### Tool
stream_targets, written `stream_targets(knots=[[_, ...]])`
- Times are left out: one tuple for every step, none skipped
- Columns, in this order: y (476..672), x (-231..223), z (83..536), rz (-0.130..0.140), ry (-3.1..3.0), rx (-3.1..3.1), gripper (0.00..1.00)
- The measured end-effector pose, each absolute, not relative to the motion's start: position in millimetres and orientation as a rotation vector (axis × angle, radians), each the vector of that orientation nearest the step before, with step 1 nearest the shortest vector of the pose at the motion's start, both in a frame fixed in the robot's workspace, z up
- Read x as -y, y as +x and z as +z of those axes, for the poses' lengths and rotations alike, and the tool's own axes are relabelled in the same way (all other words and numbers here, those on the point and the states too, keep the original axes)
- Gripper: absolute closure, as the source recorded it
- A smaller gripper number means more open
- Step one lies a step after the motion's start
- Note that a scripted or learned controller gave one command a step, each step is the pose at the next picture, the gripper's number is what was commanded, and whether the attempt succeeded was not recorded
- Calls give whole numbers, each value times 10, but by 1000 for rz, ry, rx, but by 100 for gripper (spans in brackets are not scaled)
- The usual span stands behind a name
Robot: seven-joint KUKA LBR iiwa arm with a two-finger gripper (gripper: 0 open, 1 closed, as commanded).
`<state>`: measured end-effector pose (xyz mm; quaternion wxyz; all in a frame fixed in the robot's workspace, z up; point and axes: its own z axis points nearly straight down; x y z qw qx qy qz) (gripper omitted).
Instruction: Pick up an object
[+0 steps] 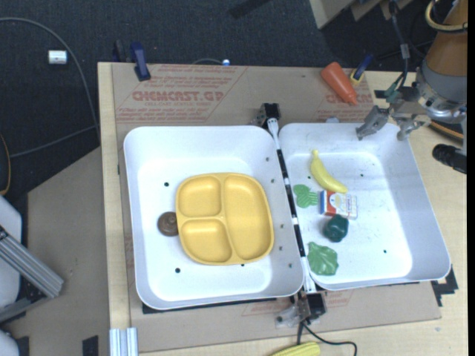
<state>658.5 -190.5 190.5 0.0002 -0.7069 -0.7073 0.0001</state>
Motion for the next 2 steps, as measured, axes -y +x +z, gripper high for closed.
stream_targets(knots=[[6411,1158,920,1,-2218,2222,0],[6424,1163,1036,-3,-2220,2225,100]])
